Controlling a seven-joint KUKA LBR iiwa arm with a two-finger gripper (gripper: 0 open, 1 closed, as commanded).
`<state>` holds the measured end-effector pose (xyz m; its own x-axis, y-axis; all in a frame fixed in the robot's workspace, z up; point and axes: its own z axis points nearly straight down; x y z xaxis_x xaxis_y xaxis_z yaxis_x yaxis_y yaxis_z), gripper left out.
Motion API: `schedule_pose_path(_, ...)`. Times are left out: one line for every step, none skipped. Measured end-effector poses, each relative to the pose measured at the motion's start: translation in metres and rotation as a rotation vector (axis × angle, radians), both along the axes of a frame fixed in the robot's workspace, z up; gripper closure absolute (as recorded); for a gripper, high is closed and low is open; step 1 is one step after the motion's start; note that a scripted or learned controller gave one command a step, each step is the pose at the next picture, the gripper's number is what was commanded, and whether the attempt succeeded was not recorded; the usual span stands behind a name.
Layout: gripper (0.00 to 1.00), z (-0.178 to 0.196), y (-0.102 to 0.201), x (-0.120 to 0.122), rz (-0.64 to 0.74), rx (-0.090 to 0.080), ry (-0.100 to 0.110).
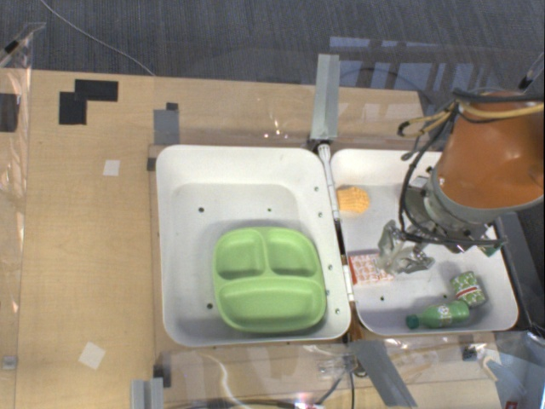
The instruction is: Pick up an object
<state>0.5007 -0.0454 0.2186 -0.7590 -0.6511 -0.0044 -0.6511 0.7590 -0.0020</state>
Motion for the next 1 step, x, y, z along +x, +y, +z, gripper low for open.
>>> schedule_pose_path(1.0, -0.0335, 0.0294, 0.0033, -0.353, 0.003, 0.0)
